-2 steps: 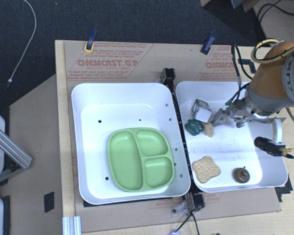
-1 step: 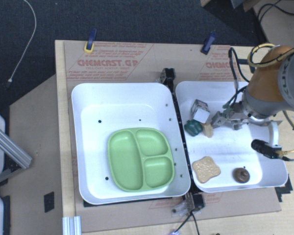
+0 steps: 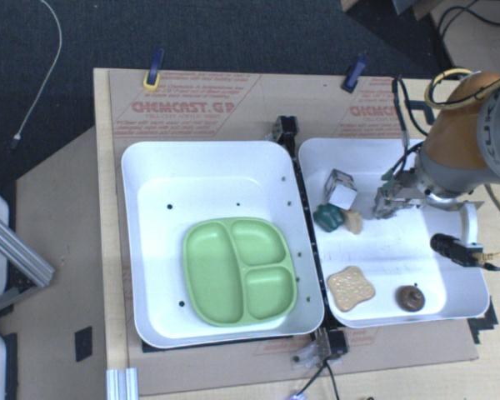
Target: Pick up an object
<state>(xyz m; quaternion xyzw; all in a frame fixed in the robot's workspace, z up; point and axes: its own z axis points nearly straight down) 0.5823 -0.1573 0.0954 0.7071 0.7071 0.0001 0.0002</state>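
Note:
In the right bin [image 3: 450,307] lie several small objects. A clear, silvery crumpled item [image 3: 341,189] rests at the upper left, with a dark green lump [image 3: 328,217] and a small tan piece [image 3: 353,222] just below it. Near the front are a beige cracker-shaped piece [image 3: 350,287] and a small brown round object [image 3: 412,298]. My gripper [image 3: 391,202] hangs over the bin's upper middle, right of the silvery item and the green lump. Nothing shows between its fingers.
The left bin [image 3: 150,182] holds a green divided plate [image 3: 237,269]. A black clamp [image 3: 285,128] sits between the bins at the back. A black cable fitting [image 3: 454,250] juts over the right bin's right side. Blue clips [image 3: 354,72] mark the board's far edge.

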